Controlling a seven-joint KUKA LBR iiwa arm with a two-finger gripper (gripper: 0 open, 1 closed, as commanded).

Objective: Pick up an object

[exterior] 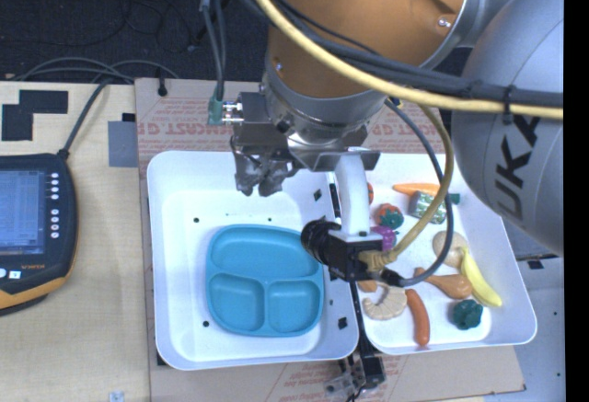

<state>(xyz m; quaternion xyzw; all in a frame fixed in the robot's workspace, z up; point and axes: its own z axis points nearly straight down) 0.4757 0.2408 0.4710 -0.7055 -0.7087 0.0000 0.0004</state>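
My gripper (262,175) hangs over the back of the left bin (175,198), above bare white floor just behind the blue divided plate (262,282). I see no object in it. The right bin (515,317) holds several toy foods: an orange carrot (416,189), a yellow banana (480,279), a red sausage (420,317), a pale shrimp-like piece (385,303), a brown drumstick (448,283), a teal lump (467,315) and a magenta and teal piece (388,218). The arm hides part of that bin's back left.
A teach pendant (28,221) lies on the bench at far left. Both bins rest on a cardboard sheet (184,120). The arm's large orange and grey body (386,14) covers the upper right of the view.
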